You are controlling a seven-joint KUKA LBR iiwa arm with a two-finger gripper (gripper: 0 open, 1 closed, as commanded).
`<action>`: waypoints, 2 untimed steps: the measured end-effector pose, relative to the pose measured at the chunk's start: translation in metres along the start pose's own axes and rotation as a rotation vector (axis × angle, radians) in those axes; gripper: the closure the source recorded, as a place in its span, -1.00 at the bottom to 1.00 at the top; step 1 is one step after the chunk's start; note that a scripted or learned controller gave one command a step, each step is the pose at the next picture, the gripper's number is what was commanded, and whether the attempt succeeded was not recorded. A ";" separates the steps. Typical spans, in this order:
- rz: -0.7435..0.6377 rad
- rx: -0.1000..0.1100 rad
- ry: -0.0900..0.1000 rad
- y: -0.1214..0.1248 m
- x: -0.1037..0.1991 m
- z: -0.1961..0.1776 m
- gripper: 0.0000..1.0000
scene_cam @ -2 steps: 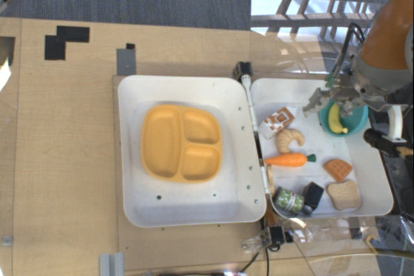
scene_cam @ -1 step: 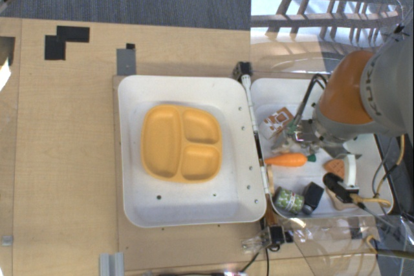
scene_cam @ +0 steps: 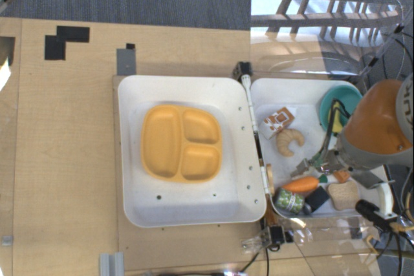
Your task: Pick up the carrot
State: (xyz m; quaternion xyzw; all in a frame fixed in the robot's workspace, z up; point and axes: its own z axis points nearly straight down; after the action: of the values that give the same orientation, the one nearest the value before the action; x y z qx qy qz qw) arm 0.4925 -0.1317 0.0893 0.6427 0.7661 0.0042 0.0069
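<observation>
Carrot (scene_cam: 301,185) lies in right bin (scene_cam: 278,95), near front edge, touching green can (scene_cam: 289,201). Gripper (scene_cam: 321,168) just above carrot's right end, largely hidden under arm's orange band (scene_cam: 381,118); grip state cannot tell. Croissant (scene_cam: 290,140) nearby. Yellow tray (scene_cam: 182,143) in left bin (scene_cam: 136,203).

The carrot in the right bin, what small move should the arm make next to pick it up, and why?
Probably a short descent onto the carrot. The gripper sits just above and right of its upper end, near the bin's front edge. The carrot lies beside a green can and a dark block, so the approach should be straight down to avoid nudging them.
</observation>
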 end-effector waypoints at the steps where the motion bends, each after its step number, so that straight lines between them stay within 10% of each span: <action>1: -0.317 -0.006 -0.004 0.002 0.003 -0.001 -1.00; 2: -0.594 -0.006 -0.006 0.006 0.025 -0.001 -1.00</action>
State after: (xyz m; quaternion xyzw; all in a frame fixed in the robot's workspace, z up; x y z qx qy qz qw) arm 0.4943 -0.1058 0.0903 0.3903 0.9206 0.0023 0.0117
